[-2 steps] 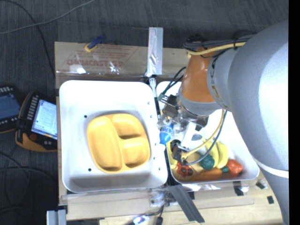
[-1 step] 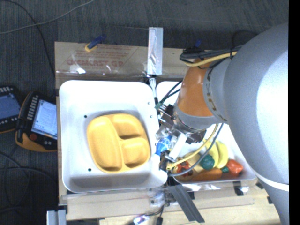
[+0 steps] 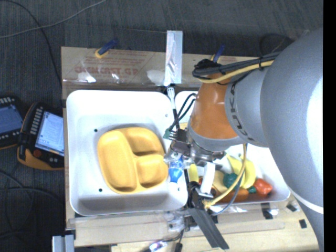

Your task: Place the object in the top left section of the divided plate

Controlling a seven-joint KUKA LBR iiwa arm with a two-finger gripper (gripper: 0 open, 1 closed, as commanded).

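The grey KUKA arm (image 3: 294,114), nearest the lens, fills the right side, its orange band (image 3: 212,112) above the wrist, which hangs over the wall shared by the two white bins. Below the wrist the gripper (image 3: 181,167) sits at that shared wall, just beside the right edge of the yellow divided plate (image 3: 134,159); a small blue thing (image 3: 176,171) shows at the same spot, but whether it is the object or part of the tool I cannot tell, nor whether the jaws are open or closed. The plate lies tilted in the left bin (image 3: 84,114), toward its middle and near edge, with one long section on its left and two smaller ones on its right. The top left section, as I judge it, lies across the plate from the gripper. To do this step well, the arm should probably carry its load clear over the plate's ridges, stop above that far section and lower before release, since a drop from height could bounce off the curved plastic. The right bin (image 3: 281,193) holds a heap of toy food near its near edge: a yellow banana (image 3: 242,168), a teal piece (image 3: 231,179) and an orange-red piece (image 3: 262,187). Loose cables (image 3: 231,70) from the wrist trail over this heap and could snag. A handheld pendant (image 3: 42,135) lies off the desk's left edge, well apart.
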